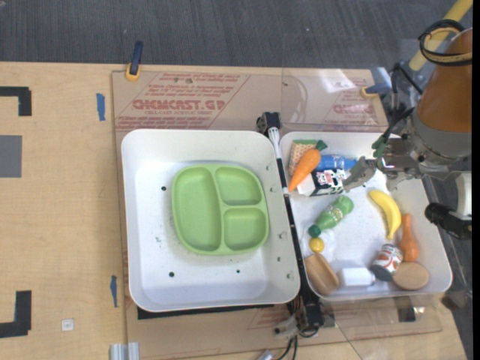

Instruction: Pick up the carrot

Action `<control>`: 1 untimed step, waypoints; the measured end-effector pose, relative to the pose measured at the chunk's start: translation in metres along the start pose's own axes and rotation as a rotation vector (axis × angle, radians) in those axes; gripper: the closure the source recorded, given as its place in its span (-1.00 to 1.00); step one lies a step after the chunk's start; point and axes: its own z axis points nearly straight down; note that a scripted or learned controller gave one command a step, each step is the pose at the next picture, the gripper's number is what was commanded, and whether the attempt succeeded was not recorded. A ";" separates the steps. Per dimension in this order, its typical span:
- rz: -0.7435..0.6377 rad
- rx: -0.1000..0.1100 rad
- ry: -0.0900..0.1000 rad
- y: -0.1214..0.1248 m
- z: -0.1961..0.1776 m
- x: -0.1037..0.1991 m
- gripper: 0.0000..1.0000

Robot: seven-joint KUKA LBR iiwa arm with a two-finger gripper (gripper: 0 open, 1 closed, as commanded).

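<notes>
A tan bench (60,223) stands on a grey carpeted floor, with a printed cardboard sheet (187,100) under two shallow white bins. The left bin (142,201) holds a green divided plate (220,209); the right bin (442,268) is crowded with toy food.

From the one camera above, the arm comes in from the right and its claw (367,169) hangs over the upper part of the right bin. Whether it is spread or pressed together I cannot tell from here, and I see nothing held in it.

The carrot (303,170) lies just to the camera's left of the claw, near the bin's upper left corner, its long axis slanting from the leafy top at the upper right to the tip at the lower left. A small dark carton (328,180) sits between claw and carrot, touching the carrot's side. Below the claw lie a green bottle (334,214) and a banana (388,212). I judge the claw must shift leftward and turn across that slant.
</notes>
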 end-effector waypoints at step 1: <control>-0.306 -0.005 -0.004 0.032 0.037 -0.044 -1.00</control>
